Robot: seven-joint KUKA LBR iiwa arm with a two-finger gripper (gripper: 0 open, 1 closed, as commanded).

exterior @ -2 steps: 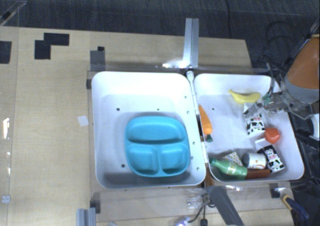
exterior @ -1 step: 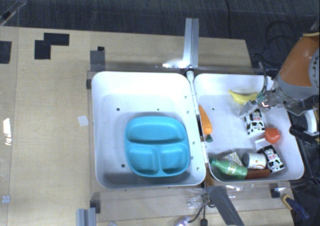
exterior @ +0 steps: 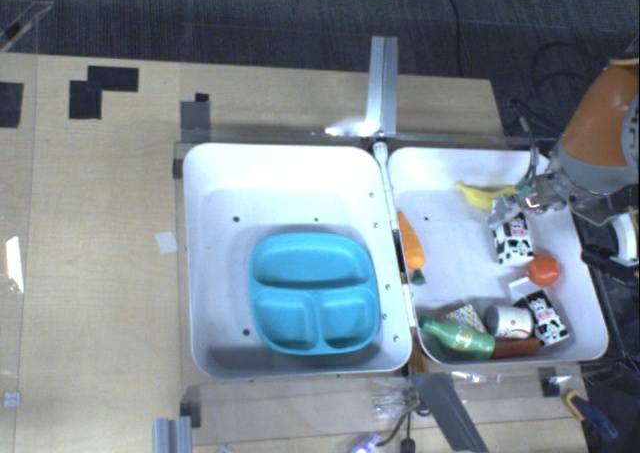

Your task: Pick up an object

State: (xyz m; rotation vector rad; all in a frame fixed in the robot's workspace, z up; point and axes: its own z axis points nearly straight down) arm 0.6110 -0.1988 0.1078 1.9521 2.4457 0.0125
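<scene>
Camera view: right bin (exterior: 597, 341) is landmark. Claw (exterior: 527, 198) low over its upper part, just right of banana (exterior: 484, 195), above cow carton (exterior: 513, 240); probably lining up a grab. Claw state: cannot tell, tips blurred against clutter. Carrot (exterior: 411, 244) lies at left wall. Bottle (exterior: 457, 337), cup (exterior: 511, 320) crowd lower edge. Arm cut off at right.

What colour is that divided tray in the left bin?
Light blue: the tray shows plainly in the camera view.

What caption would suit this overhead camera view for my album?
Robot claw hovers by a banana in the cluttered right bin; a blue tray sits in the left bin.
</scene>
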